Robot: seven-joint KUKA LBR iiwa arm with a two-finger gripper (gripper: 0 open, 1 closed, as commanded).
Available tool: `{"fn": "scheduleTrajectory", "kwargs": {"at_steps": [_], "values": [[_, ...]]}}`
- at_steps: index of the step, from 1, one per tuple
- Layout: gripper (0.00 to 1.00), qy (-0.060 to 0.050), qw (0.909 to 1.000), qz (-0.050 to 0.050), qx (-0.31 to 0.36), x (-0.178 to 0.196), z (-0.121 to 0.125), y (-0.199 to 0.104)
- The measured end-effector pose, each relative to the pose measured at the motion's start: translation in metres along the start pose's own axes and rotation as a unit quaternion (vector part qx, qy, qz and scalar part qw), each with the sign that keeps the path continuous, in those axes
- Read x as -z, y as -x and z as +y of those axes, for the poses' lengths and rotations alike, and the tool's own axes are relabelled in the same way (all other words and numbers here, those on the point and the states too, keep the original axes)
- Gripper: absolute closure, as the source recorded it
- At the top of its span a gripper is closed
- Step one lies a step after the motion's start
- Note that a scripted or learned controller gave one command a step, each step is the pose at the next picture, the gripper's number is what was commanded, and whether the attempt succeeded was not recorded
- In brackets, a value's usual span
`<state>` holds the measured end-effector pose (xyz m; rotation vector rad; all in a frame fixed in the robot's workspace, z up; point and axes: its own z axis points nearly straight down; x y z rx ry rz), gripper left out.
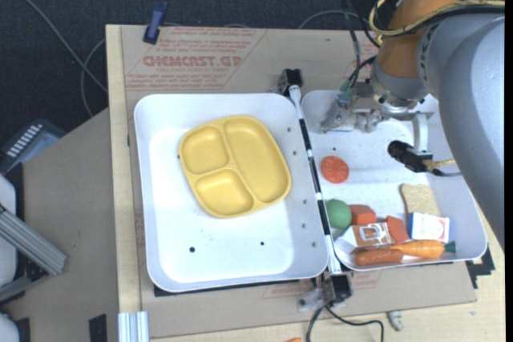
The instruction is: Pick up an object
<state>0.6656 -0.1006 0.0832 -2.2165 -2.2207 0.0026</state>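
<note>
1. Starting at the bottom right of the frame: a pile sits in the lower corner of the right bin. It has a carrot along the rim, a small printed carton, a white and blue box, a tan bread slice, and a green ball by the centre divider. These look like toy food.
2. A little above the pile, a flat orange-red disc lies alone on bare bin floor, well apart from the rest. Probably the easiest pick.
3. The left bin carries a yellow three-compartment tray, centre left of the frame.
4. The gripper is at the upper end of the right bin, above the disc and apart from it. A black part juts out at the arm's side.
5. Risk: the pile is tightly packed and pressed to the rim, so a descent there could hit the bin wall or wedge between neighbours. The ball may roll away under pressure, and the disc is thin, so the fingers could skid over it and close on nothing.
6. Fingers state: cannot tell, the metal end is too small and blurred. No object seen between them or touching them.
</note>
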Motion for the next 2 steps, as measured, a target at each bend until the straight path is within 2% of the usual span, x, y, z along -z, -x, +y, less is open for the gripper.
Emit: {"fn": "scheduleTrajectory", "kwargs": {"at_steps": [1,2], "values": [[0.0,0.002,1.0,-0.001,-0.001,0.002,0.001,0.01],[0.0,0.001,1.0,-0.001,0.0,0.002,0.001,-0.009]]}}
